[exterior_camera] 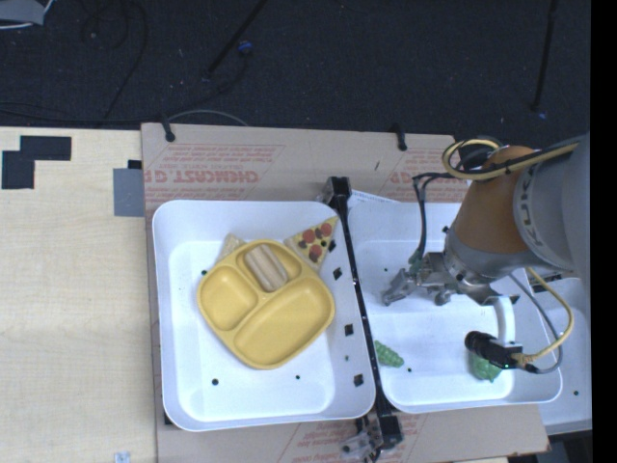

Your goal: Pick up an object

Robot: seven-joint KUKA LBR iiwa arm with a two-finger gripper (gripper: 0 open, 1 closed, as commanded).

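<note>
Green soft-looking scrap (388,355) left of gripper (416,287); probably light, limp; best pinched mid-body. Jaws' state unclear.

We are counting two white bins: the left bin (183,374) and the right bin (424,394). In the left one we are seeing one yellow tray (275,321), one tan bread piece (265,266) lying in it, and one pizza slice (316,240) at its far right. In the right one we are finding two green items, one (388,355) near the divider and one (485,368) further right. One arm (511,220) is reaching in.
</note>
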